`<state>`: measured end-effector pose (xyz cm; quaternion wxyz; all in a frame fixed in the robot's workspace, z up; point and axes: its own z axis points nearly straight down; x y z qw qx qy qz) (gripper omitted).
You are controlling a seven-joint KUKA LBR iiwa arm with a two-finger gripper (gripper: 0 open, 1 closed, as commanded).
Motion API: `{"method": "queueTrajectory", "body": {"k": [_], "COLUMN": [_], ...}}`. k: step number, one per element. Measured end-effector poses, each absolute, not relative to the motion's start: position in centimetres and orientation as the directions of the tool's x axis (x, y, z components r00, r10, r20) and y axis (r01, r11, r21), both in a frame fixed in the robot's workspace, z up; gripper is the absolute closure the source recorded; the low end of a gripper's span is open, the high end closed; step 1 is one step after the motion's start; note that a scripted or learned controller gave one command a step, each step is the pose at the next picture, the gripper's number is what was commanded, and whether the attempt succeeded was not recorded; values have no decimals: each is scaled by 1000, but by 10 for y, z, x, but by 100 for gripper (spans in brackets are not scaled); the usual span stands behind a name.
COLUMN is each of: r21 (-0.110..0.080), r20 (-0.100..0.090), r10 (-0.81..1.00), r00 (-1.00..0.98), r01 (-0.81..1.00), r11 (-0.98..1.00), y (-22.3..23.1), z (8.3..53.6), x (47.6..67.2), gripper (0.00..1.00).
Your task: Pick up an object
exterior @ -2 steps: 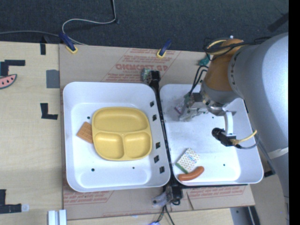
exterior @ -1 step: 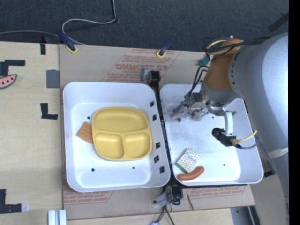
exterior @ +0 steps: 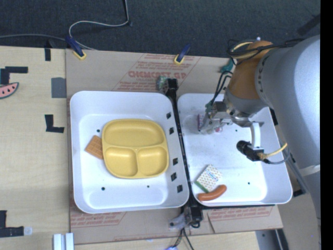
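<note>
The gripper (exterior: 209, 125) hangs low over the back of the right bin (exterior: 260, 194); whether its fingers are spread or pinched, I cannot tell. Well in front of it, near the bin's front edge, lie a checkered packet (exterior: 209, 177) and just beside that a toy sausage (exterior: 212, 192). The left bin (exterior: 83, 155) holds a yellow divided plate (exterior: 136, 147) and a cracker (exterior: 94, 147).

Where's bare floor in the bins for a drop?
Left bin: strip in front of the yellow tray; the rest is crowded. Right bin: middle, between the gripper and the packet; the sausage fills the front corner.
</note>
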<state>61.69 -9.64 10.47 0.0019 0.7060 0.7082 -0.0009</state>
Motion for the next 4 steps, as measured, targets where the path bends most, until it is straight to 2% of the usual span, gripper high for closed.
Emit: {"method": "queueTrajectory", "body": {"k": [1,2,3,4], "r21": [1,2,-6,-2], "r20": [-5,-1,0,-3], "r10": [1000,1000,1000,1000], "r00": [-3,-1,0,-1], "r01": [1000,1000,1000,1000], "r11": [3,1,0,1], "y": [-97,-105,-99,-100], "z": [105,86,85,95], "x": [617,585,629,629], "gripper": [0,0,0,100]}}
